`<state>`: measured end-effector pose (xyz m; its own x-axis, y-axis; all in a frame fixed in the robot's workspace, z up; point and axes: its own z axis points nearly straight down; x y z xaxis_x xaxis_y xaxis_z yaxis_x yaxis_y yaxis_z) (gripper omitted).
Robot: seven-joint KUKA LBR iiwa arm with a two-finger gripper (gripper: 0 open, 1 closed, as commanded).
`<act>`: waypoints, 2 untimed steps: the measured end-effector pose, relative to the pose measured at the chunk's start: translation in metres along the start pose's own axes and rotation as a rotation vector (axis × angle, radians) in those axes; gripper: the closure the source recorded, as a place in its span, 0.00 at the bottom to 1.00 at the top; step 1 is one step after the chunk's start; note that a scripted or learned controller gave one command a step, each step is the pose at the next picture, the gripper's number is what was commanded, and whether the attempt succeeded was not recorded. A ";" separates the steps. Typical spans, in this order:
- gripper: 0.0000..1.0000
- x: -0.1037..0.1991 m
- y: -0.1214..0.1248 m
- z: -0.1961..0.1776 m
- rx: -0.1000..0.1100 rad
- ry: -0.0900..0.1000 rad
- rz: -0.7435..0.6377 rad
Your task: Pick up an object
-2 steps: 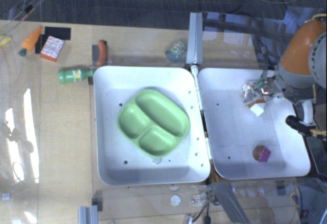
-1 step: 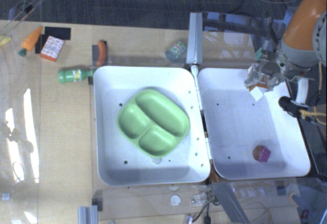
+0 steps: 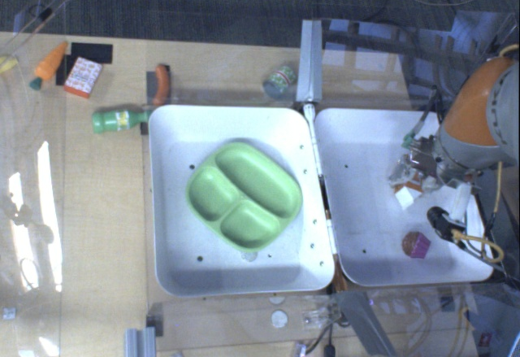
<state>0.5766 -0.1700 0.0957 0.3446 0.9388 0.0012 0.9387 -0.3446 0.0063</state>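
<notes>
My gripper point(image 3: 413, 171) is low over the right side of the right bin point(image 3: 366, 209), coming in from the right under the orange-banded wrist. A small purple object point(image 3: 416, 245) lies on the bin floor just below it, apart from the gripper. Beside the gripper's tip lies a small white piece point(image 3: 404, 198), and whether the two touch is unclear. In the left bin point(image 3: 166, 258) rests a green divided plate point(image 3: 244, 194), tilted diagonally.
On the bench beyond the bins lie a green bottle point(image 3: 118, 119), an orange-handled tool point(image 3: 162, 84), a small printed box point(image 3: 83, 76), a toy carrot point(image 3: 49, 63) and a clear jar point(image 3: 280, 80). A metal divider point(image 3: 309, 63) runs between the bins.
</notes>
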 end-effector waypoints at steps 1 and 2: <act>1.00 0.060 0.048 -0.116 -0.001 -0.001 0.040; 1.00 0.034 0.010 -0.064 0.001 0.000 -0.652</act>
<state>0.5975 -0.1413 0.1597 -0.2960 0.9552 -0.0023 0.9552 0.2960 0.0054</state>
